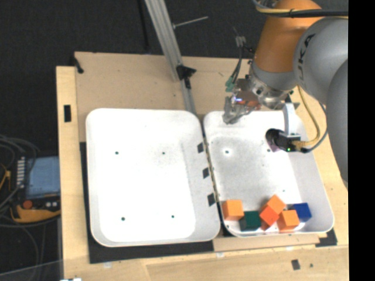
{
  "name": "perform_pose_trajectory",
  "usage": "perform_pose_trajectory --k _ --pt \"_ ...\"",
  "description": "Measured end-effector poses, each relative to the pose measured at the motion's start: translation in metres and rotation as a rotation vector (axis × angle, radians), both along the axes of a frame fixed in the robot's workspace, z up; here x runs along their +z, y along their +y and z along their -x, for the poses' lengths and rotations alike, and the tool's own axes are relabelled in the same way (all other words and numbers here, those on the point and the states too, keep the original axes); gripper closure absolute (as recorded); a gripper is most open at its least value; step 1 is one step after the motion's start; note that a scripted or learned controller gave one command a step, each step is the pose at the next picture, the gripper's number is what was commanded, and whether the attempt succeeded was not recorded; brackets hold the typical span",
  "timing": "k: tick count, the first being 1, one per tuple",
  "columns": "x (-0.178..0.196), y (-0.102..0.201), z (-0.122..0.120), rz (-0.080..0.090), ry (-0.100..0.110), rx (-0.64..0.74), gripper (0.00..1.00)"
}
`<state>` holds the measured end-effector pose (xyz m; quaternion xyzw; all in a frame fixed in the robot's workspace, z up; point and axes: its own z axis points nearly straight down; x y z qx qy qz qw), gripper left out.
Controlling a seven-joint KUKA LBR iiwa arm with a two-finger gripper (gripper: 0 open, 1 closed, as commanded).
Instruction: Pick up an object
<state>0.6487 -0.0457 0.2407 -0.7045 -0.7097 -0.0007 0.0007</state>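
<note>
The tabletop (140, 78) carries two white bins side by side. The left bin (146, 174) lies bare, while the right bin (258, 163) holds a small huddle of blocks along its near edge. The grey arm (316, 45), with its orange band, reaches in from the right and hangs over the far end of the right bin. Its gripper (234, 111) hovers near the far left corner of that bin — well apart from the blocks.

The blocks sit together: three orange blocks (270, 211), a dark green block (252, 220) and a blue block (302, 211) at the right end.

Whether the jaws are released or clenched I cannot tell; nothing is visibly between them. By my reading the pick has not yet begun — reaching a block, closing on it and lifting all remain.
</note>
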Motion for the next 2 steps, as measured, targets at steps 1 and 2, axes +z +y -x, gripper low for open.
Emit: perform_pose_trajectory --k 1,2 --pt "-0.01 0.052 0.02 0.001 0.002 -0.001 1.0" --pt "0.003 0.105 0.036 -0.001 0.001 0.001 1.0"
